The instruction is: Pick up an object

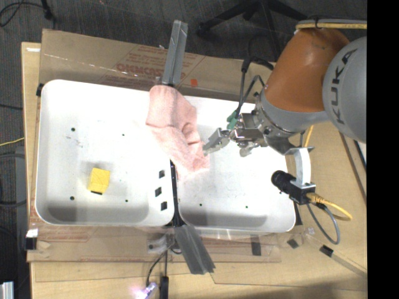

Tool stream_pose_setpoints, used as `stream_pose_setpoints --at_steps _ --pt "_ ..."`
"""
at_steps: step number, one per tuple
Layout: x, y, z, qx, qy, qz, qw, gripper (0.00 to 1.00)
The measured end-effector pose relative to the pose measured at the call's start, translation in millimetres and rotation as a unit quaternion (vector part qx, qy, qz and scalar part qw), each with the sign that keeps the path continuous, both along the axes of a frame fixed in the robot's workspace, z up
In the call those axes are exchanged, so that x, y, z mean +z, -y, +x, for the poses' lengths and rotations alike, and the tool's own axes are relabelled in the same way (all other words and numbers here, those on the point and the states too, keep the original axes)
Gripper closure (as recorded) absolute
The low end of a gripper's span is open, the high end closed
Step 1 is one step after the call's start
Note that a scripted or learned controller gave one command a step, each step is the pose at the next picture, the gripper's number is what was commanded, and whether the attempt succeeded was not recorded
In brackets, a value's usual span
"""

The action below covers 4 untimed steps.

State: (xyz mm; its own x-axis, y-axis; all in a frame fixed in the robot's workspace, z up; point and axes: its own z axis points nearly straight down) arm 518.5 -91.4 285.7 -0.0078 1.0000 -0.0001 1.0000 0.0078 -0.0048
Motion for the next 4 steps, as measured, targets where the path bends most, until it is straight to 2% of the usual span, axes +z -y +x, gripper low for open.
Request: stream_pose_setpoints --at_steps 1,2,3,4 --pt "-110.7 26.2 28.8 0.046 0.000 0.0002 0.9989 0.00" --pt "-193.6 37.5 78.8 0.094 0.003 -0.0010 0.9956 0.00" --pt "-183.7 37.4 78.9 0.096 0.002 -0.0009 0.9954 1.00" --pt "-92.6 -50.3 127.2 0.050 0.002 -0.0001 0.9987 1.00"
